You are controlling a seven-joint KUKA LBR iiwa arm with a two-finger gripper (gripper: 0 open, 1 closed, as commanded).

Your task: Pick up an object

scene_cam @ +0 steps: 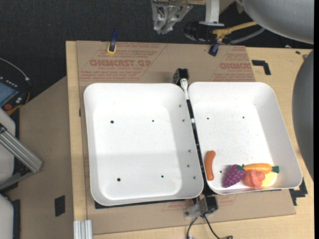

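Faintly, red lettering reading roughly "CHEMCAST GP" shows on the brown cardboard sheet that covers the worktop under both bins. Dark carpet lies beyond. The left bin sits beside the right bin, whose near corner holds an orange sausage, purple grapes, a carrot and a pink piece. The hand hangs well above and behind the bins; whether it is open I cannot tell.
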